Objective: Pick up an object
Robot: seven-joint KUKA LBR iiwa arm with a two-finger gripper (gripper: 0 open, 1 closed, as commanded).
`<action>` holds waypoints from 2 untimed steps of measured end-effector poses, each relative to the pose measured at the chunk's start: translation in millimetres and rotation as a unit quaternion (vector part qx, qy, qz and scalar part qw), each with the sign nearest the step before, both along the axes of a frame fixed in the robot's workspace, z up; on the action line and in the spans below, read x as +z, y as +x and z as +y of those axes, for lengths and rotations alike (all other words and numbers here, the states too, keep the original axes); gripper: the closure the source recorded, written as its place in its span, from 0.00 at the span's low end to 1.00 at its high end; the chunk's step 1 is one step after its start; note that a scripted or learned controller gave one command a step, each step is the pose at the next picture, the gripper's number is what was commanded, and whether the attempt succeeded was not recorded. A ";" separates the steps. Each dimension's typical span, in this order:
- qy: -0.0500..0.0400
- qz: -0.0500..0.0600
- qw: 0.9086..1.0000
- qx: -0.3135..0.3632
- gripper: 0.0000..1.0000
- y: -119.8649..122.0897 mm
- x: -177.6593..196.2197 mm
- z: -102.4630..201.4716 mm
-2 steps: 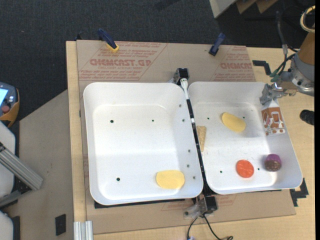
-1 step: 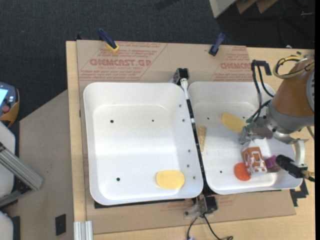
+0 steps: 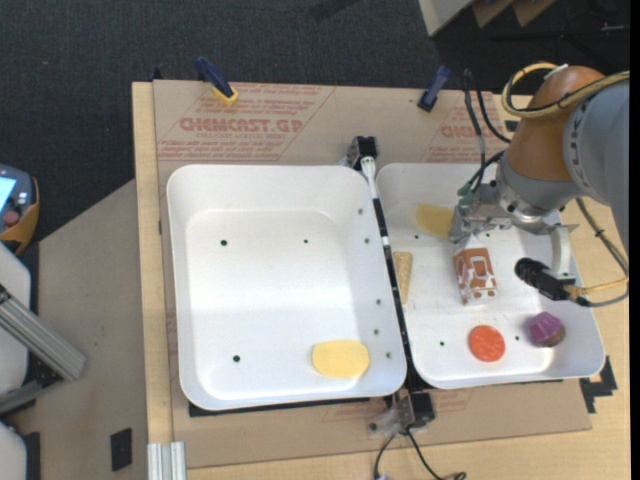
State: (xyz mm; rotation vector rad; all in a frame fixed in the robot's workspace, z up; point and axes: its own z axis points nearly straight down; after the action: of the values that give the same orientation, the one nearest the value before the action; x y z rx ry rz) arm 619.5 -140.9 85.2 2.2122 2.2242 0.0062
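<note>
- Claw (image 3: 478, 224) low over the right bin (image 3: 575, 368), at the upper end of a small red-and-white carton (image 3: 475, 275); finger state cannot be told, hidden under the wrist.
- Carton flat on the bin floor, just below the claw; contact between the two not discernible.
- Step judged in hand: the approach or descent onto a target, nothing seen lifted.
- Next move judged to call for: fingers astride the carton's narrow width, a firm close, then a straight lift.
- Other candidates in the right bin: pale yellow piece (image 3: 434, 220) near the claw, tan wedge (image 3: 402, 273) by the dividing wall, orange disc (image 3: 487, 343), purple lump (image 3: 545, 329).
- Left bin (image 3: 190, 268): yellow oval (image 3: 340, 359) near its lower right corner.
- Legible writing: "CHEMCAST" in red on the brown board (image 3: 250, 118) covering the bench; carton print too small to read.
</note>
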 end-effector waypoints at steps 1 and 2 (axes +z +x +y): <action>0.000 0.004 1.000 -0.005 1.00 -21.6 -0.2 -51.5; 0.001 0.004 1.000 0.000 1.00 -6.8 -0.4 15.6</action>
State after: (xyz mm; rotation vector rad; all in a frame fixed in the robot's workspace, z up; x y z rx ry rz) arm 612.6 -125.3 84.8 2.2170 2.2291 0.0007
